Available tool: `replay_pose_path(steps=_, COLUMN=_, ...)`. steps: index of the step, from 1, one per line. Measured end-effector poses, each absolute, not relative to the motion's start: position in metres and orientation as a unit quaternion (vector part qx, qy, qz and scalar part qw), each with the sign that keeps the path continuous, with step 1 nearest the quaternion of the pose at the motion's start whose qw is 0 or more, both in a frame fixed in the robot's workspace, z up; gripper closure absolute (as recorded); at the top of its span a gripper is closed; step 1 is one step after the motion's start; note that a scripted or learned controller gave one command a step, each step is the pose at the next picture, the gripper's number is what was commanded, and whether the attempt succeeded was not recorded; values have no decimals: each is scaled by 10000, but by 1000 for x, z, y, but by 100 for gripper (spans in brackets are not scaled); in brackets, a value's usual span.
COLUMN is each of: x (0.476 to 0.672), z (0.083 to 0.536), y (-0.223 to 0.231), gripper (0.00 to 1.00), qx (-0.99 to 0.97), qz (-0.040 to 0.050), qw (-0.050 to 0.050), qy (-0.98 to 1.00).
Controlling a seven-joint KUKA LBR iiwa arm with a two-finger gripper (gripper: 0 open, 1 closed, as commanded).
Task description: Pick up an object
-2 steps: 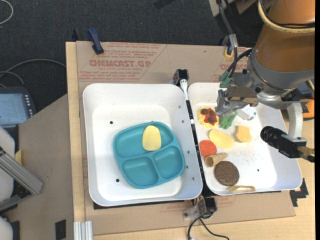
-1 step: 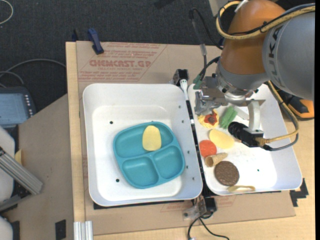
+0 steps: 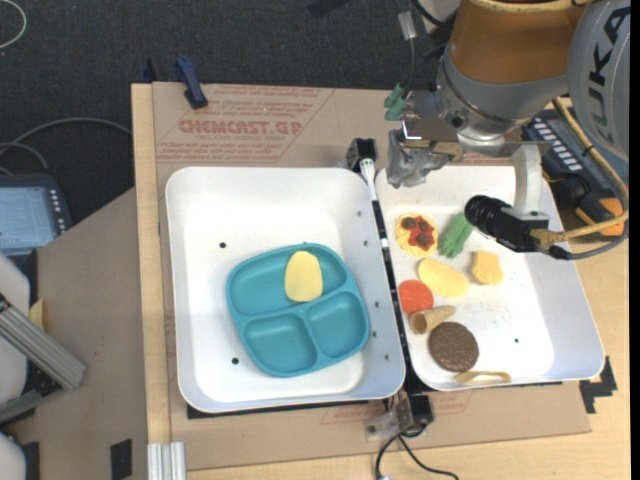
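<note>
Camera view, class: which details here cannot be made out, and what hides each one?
- Gripper: finger state unreadable, too small against the grey wrist.
- KUKA arm: cut off by the top and right edges.
- Right white bin: its far corner hidden behind the arm.
- Brown cardboard lettering: blurred, unreadable.

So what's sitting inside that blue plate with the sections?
One pale yellow, egg-shaped piece lies in the top compartment of the blue divided plate, which rests in the left bin. Whatever is under the piece or beneath the plate is covered.
</note>
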State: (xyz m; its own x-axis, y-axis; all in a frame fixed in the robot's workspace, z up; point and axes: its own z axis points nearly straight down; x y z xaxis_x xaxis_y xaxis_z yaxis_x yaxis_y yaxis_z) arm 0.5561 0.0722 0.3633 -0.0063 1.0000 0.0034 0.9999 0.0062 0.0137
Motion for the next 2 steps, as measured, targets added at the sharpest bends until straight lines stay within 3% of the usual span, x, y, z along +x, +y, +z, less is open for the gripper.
replay_pose_path(steps=1, x=556, z=366, y=69, gripper=100, qx=7067, qz=11, qw=14, qy=7075)
replay_pose_path(steps=2, x=531, z=274, y=69, gripper=100, qx=7076, qz=-38, qw=-32, qy=7066)
